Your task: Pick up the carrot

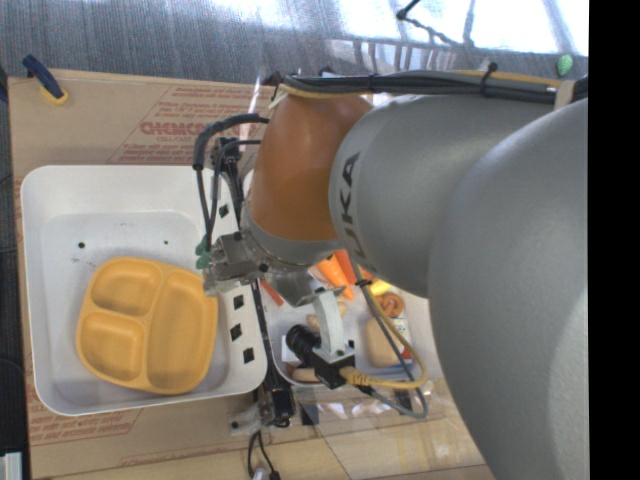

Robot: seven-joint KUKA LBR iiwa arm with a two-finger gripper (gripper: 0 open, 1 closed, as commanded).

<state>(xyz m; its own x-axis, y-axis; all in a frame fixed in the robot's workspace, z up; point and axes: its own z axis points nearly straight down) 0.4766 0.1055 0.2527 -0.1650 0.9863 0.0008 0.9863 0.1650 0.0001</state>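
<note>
Carrot point(341, 267) is what we look for first, and we find only a small orange piece of it, well to the right of the yellow plate point(148, 324), past the wall where the two bins meet. It lies in the right bin point(284, 370), tucked against the underside of the arm point(480, 248), so we cannot make out its full length or which way it points.

The gripper point(288, 286) hangs between the yellow plate and the carrot, closer to the carrot and just beside it, over the near edge of the right bin. We look down on its back (the wrist covers most of it), so we cannot tell whether it is released or clenched, and we see nothing held in it.

Above the gripper, and up and to the right of the yellow plate, sits the orange band point(300, 178) of the arm, with the grey body spreading out toward the right.

The yellow plate itself has three compartments and lies flat in the left bin point(110, 183), near that bin's right wall.

Further right of the yellow plate than the carrot we see a tan rounded thing point(378, 343) and a small brown-and-white thing point(390, 304), both too hidden to name.

Up and to the left of the yellow plate, a blue clamp point(45, 78) grips the printed cardboard point(150, 118) that lies under the bins.
</note>
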